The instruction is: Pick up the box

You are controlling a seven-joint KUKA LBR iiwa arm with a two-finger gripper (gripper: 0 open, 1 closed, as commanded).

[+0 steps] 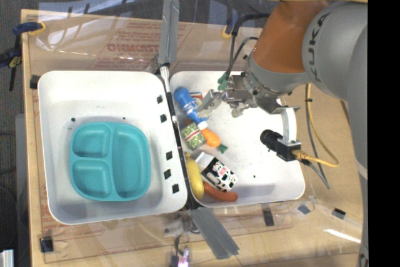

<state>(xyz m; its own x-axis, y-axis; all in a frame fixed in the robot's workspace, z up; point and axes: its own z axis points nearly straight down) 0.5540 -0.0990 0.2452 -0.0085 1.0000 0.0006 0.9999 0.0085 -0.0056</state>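
Box (219,174) lay lower centre of right bin (275,187), wedged among banana (195,177), carrot (211,137), bottle (186,103). Hand (220,95) hovered above, upper centre, fingers spread, holding nothing.

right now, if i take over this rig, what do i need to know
Gripper: low over the upper left of the right bin, beside the blue bottle. Nothing visible between its fingers; open or shut is hard to tell.
Box: black-and-white patterned, lying near the right bin's lower left, next to the banana and well below the gripper in the view.
Left bin: holds a teal divided tray.
Done: nothing yet; the box is not picked.
Left: move to the box, grasp it, lift it.
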